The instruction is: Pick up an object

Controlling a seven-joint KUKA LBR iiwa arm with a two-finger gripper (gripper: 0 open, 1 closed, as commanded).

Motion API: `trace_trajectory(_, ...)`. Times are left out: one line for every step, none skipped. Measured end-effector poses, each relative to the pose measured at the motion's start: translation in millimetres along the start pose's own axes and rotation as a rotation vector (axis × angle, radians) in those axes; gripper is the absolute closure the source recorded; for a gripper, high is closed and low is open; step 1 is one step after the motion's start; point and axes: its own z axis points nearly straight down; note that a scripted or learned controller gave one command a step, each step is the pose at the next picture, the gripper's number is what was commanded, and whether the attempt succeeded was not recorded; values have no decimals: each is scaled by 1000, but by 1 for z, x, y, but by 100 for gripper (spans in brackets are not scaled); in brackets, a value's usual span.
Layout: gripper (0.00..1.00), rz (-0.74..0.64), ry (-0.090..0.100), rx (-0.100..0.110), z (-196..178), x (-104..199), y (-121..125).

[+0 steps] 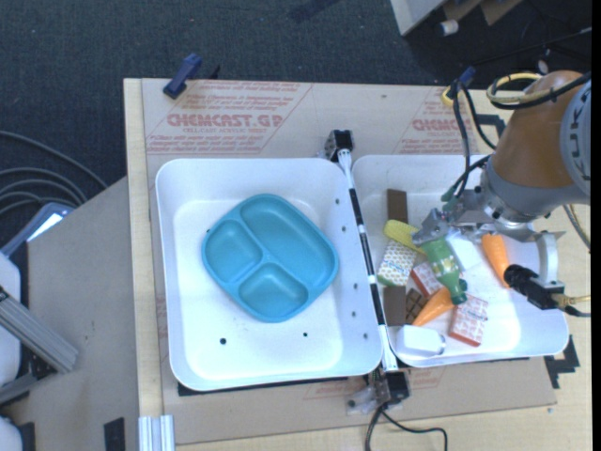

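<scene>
The gripper (441,225) hangs low over the cluttered right bin (545,332), poised to pick; its grasp I cannot tell. A green bottle (444,266) lies just below it.

A blue tray (270,257) lies in the left bin (188,346); grey cables (38,172) cross the dark carpet (141,17) beside the bench (150,252).

The grey arm with its orange band reaches in from the right — wrist bent downward and leftward, the claw (439,228) lowered at its tip, its metal parts pointing left.
</scene>
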Motion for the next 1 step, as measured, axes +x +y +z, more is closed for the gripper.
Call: trace_trajectory(100, 0, -1, -3, -44, 50, 5)
